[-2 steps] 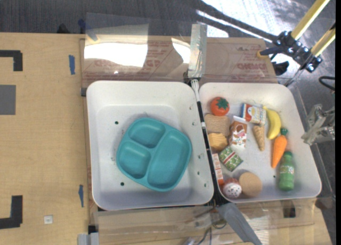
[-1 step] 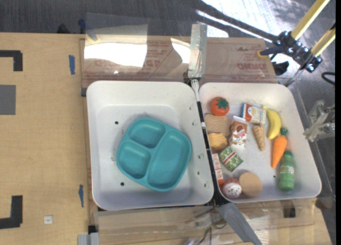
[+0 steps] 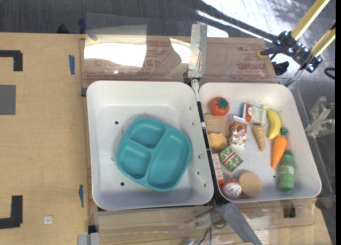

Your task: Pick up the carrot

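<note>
The carrot (image 3: 278,150) is orange with a small green top. It lies in the right bin (image 3: 306,132) near the right wall, pointing toward the front. A yellow banana (image 3: 274,123) sits just behind it. A green bottle (image 3: 286,171) touches its front end. A cone-shaped toy (image 3: 259,136) lies a little to its left.
The right bin also holds a tomato (image 3: 219,106), a small carton (image 3: 252,113), bread pieces (image 3: 216,132), a green packet (image 3: 230,158), a brown round item (image 3: 250,183) and a speckled ball (image 3: 232,188). A teal divided plate (image 3: 154,153) lies in the left bin (image 3: 101,132).
</note>
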Motion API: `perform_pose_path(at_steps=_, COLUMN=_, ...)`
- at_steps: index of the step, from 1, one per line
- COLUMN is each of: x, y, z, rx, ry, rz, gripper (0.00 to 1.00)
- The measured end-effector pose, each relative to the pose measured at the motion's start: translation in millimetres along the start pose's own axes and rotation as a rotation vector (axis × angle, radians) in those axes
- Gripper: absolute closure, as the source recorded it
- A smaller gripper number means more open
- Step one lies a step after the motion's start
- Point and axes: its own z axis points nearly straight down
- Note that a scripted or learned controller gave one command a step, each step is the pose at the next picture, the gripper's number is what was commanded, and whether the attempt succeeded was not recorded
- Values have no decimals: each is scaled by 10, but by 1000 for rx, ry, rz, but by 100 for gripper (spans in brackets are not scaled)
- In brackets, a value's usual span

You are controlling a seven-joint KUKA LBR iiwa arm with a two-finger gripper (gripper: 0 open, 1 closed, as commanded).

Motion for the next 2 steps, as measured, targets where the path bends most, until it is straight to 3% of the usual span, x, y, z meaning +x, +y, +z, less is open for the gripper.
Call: perform_pose_path(at_steps=2, x=-54, y=-8, z=-234, rx=8, ry=-18, rz=3, gripper=100)
